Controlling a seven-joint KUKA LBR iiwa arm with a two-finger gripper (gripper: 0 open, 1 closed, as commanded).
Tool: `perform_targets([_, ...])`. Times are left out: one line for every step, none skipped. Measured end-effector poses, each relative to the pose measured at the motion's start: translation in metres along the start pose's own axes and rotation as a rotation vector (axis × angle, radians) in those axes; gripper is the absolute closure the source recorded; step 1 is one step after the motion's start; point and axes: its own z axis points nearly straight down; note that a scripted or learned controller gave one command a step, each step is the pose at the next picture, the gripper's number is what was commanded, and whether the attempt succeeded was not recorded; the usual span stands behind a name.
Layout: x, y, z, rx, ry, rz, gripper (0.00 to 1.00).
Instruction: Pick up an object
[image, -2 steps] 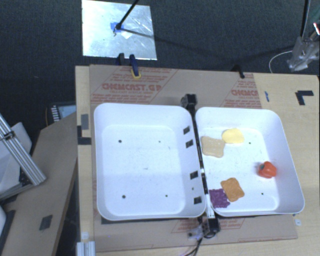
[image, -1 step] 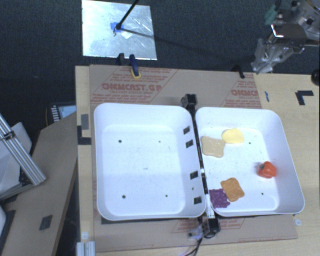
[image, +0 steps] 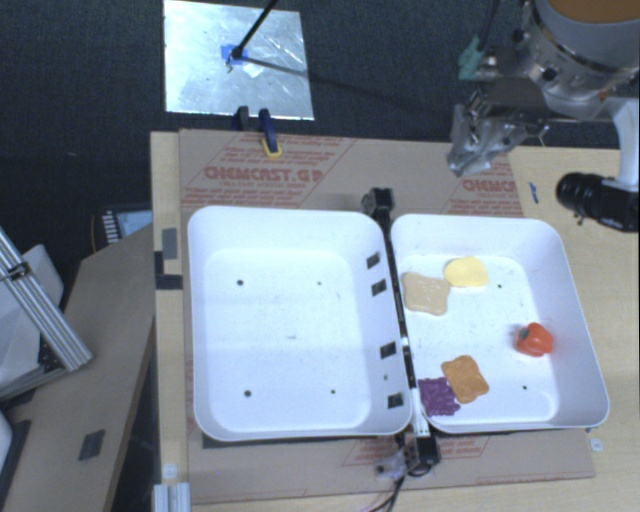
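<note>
The right bin (image: 560, 262) holds several small items: a pale yellow round piece (image: 466, 272), a beige flat piece (image: 425, 294), a red-orange pepper-like piece (image: 534, 339), an orange-brown piece (image: 466, 378) and a purple piece (image: 437, 396) beside it. My gripper (image: 470, 150) hangs high above the bench, beyond the far rim of the right bin, with nothing visible between its fingers. The grey arm (image: 575, 50) enters from the top right.
The left bin (image: 205, 300) sits beside the right one, with black clips (image: 380, 288) along the shared wall. A shiny metal sheet (image: 238, 58) lies at the back left. A black cylinder (image: 600, 200) sticks in from the right edge.
</note>
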Motion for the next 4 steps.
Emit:
perform_targets([0.100, -0.050, 0.000, 0.001, 0.000, -0.003, 1.00])
perform_targets([0.157, -0.043, 0.001, 0.001, -0.001, 0.003, 1.00])
perform_targets([0.154, -0.042, -0.011, -0.002, 0.001, 0.007, 1.00])
perform_targets([0.155, -0.042, -0.022, -0.003, 0.002, 0.004, 1.00])
